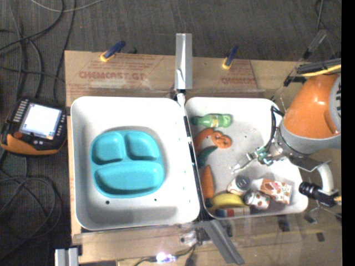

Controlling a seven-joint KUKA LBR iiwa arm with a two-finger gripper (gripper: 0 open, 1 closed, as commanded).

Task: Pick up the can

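The can [255,199] is small, with a red and silver label. It lies on its side near the front edge of the right bin [249,107], between a banana [228,200] and a small printed carton [277,189]. My gripper [256,157] hangs over the right half of this bin, below the orange wrist band. It is up and slightly right of the can and apart from it. Nothing shows in its grasp.
The right bin also holds a green bottle [213,119], an orange toy [221,140], a carrot [206,183] along the left wall and a grey round object [242,180]. A teal divided plate [128,163] lies in the left bin [80,148]. A pendant [36,125] sits far left.
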